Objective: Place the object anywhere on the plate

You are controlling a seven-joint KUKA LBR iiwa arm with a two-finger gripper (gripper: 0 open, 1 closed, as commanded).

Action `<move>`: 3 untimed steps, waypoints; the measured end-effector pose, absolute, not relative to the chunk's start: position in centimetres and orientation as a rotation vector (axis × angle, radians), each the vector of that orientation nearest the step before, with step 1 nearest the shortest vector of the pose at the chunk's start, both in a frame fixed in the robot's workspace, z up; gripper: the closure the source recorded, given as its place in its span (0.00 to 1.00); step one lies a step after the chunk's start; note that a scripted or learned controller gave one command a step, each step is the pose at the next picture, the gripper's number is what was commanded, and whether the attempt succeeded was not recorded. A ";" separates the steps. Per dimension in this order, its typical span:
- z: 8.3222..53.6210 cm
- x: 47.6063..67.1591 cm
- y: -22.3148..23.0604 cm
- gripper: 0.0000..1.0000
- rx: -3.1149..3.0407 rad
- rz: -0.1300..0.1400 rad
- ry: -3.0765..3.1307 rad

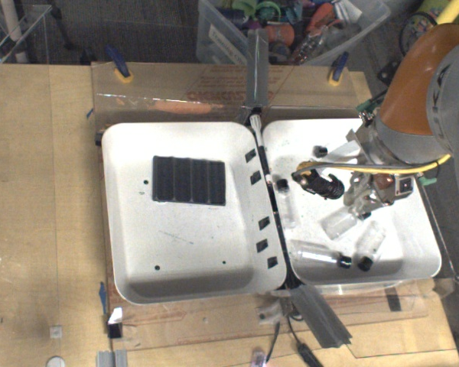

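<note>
Clutter lay nearest you: a clear tube (pixel 327 257) with a black cap rested along the near wall of the second bin (pixel 424 264), the one across the divider (pixel 260 199) from the plate (pixel 189 180). Just beyond it, farther from the plate, sat a stubby clear piece (pixel 372 239). A pale clear piece (pixel 339 222) lay between that one and the divider. By my judgement the object you wanted was one of these. All three were in that second bin, well apart from the plate.

Above the pale clear piece hung the claw (pixel 362 197). You could not tell how wide it stood, or whether it had hold of anything.

That was your first risk. See-through things give little to aim at, and the claw could have closed on nothing or pinched an edge that slipped. The pieces lay close together, so a descent might have knocked a neighbour aside.

Next came the carry. The divider stood between the claw and the plate, and a low pass could have clipped it.

The plate itself, lying in the first bin (pixel 138 277), looked ribbed. A round piece dropped there might have rolled off.

Beyond both bins, the tote of toys (pixel 291 10) played no part.
</note>
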State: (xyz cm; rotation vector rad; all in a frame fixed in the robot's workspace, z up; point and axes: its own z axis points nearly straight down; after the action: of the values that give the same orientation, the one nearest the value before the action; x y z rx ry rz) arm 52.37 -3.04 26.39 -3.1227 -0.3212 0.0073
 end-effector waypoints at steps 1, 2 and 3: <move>29.7 50.3 0.2 1.00 -2.940 0.008 -1.095; 32.6 50.8 4.8 1.00 -2.812 0.001 -1.401; 28.3 56.1 4.8 1.00 -2.865 0.001 -1.289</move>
State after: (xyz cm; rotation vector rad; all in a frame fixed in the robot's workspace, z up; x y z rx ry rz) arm 56.12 4.79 28.31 -2.8653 -1.2889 0.0012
